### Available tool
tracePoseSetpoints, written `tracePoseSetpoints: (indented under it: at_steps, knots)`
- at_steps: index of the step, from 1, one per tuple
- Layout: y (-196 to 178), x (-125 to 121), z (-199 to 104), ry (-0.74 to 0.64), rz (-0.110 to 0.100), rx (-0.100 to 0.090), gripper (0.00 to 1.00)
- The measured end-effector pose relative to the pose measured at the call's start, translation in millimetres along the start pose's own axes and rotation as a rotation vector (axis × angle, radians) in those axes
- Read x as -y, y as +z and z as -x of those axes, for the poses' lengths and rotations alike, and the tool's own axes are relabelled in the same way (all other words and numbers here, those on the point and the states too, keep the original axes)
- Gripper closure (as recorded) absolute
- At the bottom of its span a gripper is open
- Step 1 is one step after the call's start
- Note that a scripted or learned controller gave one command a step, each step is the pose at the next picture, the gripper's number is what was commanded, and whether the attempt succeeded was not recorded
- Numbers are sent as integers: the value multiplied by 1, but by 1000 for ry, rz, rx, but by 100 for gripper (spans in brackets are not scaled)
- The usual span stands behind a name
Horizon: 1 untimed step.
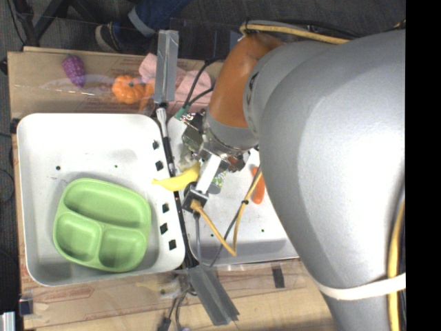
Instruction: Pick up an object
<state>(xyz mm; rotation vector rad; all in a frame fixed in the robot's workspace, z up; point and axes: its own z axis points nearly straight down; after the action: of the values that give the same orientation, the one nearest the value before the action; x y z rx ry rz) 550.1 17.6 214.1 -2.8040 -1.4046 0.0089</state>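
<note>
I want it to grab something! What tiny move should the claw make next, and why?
Probably a small drop straight toward the banana, which lies on the wall between the two bins, right by the claw. It looks like the closest thing to reach; the green plate sits farther off, across that wall.

Grey arm [331,150] in from right; orange-banded wrist [231,95] angled down-left; hand [195,138] low.
</note>
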Motion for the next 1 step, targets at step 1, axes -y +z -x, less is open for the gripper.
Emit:
tracePoseSetpoints:
  at_steps: [1]
  knots:
    - [-11,11,98,-316,3,0,100]
